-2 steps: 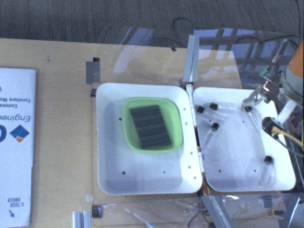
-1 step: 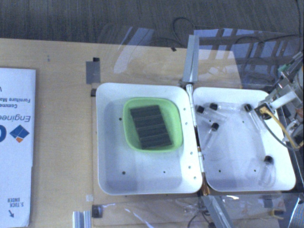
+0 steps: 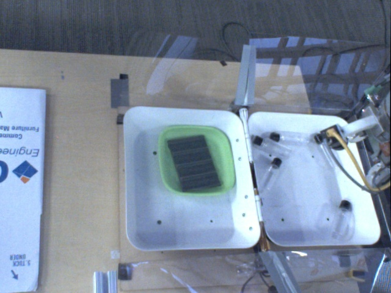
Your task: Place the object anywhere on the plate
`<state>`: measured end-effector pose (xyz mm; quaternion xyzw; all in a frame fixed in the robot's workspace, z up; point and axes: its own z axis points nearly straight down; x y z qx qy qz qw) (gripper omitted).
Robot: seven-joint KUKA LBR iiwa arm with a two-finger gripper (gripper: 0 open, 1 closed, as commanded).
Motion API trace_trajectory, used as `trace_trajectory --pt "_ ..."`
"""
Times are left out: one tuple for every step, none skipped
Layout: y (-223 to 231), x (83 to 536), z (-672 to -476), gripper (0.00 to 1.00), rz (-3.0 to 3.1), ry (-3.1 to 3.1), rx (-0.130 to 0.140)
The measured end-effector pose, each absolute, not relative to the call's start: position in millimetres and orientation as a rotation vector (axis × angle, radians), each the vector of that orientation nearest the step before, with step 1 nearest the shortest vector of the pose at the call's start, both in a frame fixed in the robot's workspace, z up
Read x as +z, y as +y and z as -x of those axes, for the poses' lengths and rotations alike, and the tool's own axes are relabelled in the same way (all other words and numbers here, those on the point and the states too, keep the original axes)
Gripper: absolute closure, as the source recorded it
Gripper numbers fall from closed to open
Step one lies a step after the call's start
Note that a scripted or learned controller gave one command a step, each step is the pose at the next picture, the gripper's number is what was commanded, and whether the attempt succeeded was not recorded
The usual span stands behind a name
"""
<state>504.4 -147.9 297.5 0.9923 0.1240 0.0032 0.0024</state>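
1 dark ridged block (image 3: 193,163) on green plate (image 3: 197,160); end effector (image 3: 380,112) perhaps at right edge, cropped, grip unreadable.

Side by side on bench (image 3: 73,72): left bin (image 3: 137,224) holding plate (image 3: 227,163) with object (image 3: 193,163) on it; right bin (image 3: 305,224) scattered with small clear tubes (image 3: 272,170).
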Motion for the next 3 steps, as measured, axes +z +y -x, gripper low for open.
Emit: trace_trajectory --pt "-153.5 272.4 -503.8 0.00 -3.123 0.329 0.004" --pt "-136.8 271.4 -491.3 0.00 -3.122 0.328 0.007" --pt "-124.9 257.0 -488.7 0.00 -3.124 0.328 0.007"
